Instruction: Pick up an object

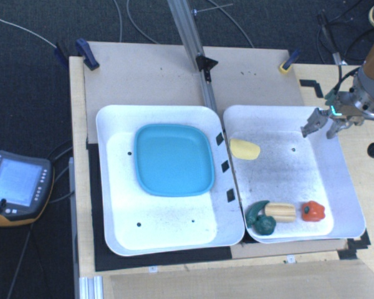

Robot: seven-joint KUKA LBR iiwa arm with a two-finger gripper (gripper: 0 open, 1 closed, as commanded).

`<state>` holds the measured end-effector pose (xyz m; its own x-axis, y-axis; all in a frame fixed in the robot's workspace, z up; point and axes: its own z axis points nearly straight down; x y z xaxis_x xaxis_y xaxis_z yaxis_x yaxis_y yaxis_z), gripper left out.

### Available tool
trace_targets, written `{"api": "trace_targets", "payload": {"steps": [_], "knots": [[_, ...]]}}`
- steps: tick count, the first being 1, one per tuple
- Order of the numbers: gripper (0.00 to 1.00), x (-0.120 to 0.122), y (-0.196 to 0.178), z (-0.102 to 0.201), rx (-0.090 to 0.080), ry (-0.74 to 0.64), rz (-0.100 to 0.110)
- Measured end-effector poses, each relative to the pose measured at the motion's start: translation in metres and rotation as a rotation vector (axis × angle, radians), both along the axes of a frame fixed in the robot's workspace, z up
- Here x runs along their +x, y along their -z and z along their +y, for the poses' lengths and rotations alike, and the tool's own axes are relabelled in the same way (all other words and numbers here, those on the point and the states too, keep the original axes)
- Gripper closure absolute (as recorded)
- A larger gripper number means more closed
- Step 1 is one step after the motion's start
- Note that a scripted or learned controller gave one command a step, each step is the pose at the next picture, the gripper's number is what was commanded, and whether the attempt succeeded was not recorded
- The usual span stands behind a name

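Right bin (336, 167) taken as landmark. Inside it: yellow piece (244, 149) at its left wall, upper half; along its near edge, green piece (260, 218), tan cylinder (280, 212) touching it, red pepper (312, 211) just beyond. Pincer (321, 126) hangs over the bin's far right corner, fingers spread, nothing between them. Left of the bin, a second bin (112, 167) carries a blue plate (174, 159). Teach pendant (15, 185) lies off the tabletop (143, 73), far left. No legible writing anywhere.
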<state>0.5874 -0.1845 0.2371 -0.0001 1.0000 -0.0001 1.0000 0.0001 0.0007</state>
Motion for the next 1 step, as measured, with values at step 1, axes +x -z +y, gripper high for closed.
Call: {"api": "trace_targets", "payload": {"steps": [1], "knots": [[0.0, 0.0, 0.0001, 0.0, 0.0, 0.0, 0.0]]}}
